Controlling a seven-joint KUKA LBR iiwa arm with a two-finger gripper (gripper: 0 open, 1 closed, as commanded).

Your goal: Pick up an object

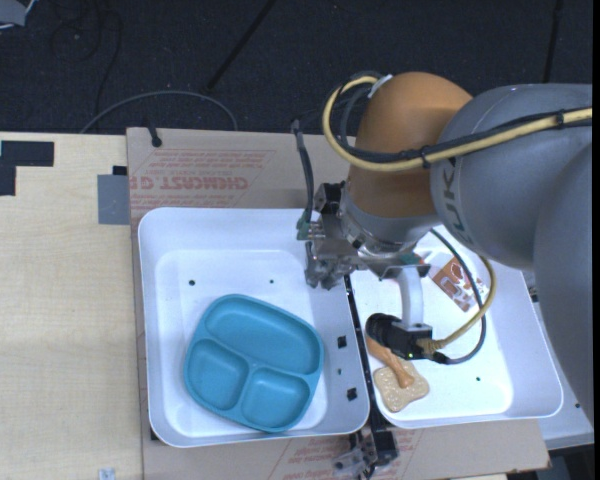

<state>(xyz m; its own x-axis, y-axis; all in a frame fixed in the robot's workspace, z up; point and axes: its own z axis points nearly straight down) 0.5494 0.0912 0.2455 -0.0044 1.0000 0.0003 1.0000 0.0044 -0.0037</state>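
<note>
Your arm [500, 178] reaches in from the right and hangs over the seam between the two bins, its orange band above the wrist covering the far part of the right bin [540, 388]. The claw [325, 258] sits low at the far edge of that seam, and you cannot tell from this angle how it is set, because the wrist body hides its working end. Nothing shows between its tips, so don't count anything as held. The left bin [165, 268] carries a blue tray [252, 360] with three compartments, lying near and to the left of the claw and apart from it. In the right bin you have a tan piece [400, 386] at the near-left corner, with a thin orange stick [392, 361] lying across it, and a small red and white packet [453, 283] further back under the cable loop. The main risk, as I judge it, is that the claw comes down on the bin walls at the seam rather than on an object and closes on nothing. The tray is wide and shallow, so a pinch on its rim could slip. The hanging cable could also drag the tan piece or the stick.
</note>
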